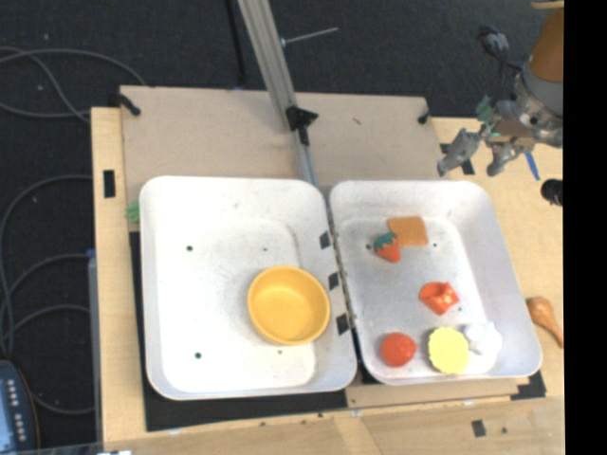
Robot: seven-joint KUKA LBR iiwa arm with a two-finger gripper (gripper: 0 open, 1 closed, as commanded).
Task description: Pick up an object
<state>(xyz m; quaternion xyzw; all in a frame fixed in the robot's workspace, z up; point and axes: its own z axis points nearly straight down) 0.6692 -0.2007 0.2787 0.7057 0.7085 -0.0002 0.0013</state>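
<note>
Nearest the camera in the right bin, a red ball sits beside a yellow disc; a red block lies behind them, then a strawberry touching an orange sponge. A yellow bowl occupies the left bin. Beyond the far rim, the end effector hangs spread wide, holding nothing. The lone red block looks the cleanest target: descend straight, straddling it.

Two white bins; one yellow bowl; five small items, among them one red ball.
</note>
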